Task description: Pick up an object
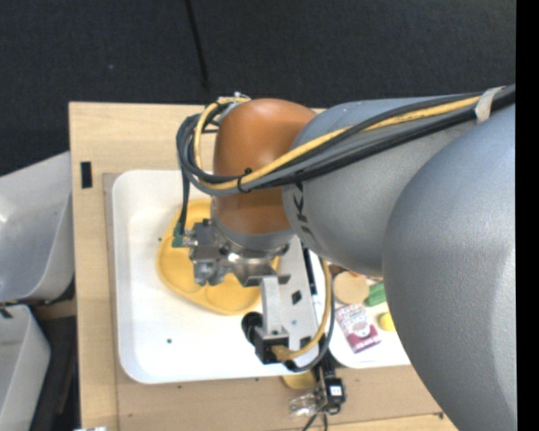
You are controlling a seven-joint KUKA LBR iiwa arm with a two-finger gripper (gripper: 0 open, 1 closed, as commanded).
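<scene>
A: Which step is this, would you say?

B: The reach, by my reading. The arm [413, 223] comes in from the right and bends down over the white bin [144, 330] on the wooden counter [94, 241]. Its orange band [251, 164] sits right over the middle of the bin, with black and yellow cables looped around it.

A: And the jaws [207, 263]? Open, closed, gripping anything?

B: I cannot tell. The wrist and its metal bracket hide that end, so nothing lets me say a thing is held.

A: What is there to pick?

B: The nearest candidate is a flat yellow thing [181, 272] lying on the bin floor, directly below the wrist and partly covered by it. Further right, tucked under the arm, there is a small packet with a pink label [359, 326], a round tan piece [349, 287], and a bit of green [375, 294] just beside it.

A: So the next move?

B: If the yellow thing is the target, the arm would need to close on an edge of it and lift straight up. It looks flat and wide, so I would guess it is awkward to pinch and could slip.

A: And the pose?

B: Pointing steeply downward, low over the bin, wrist near the floor.
</scene>
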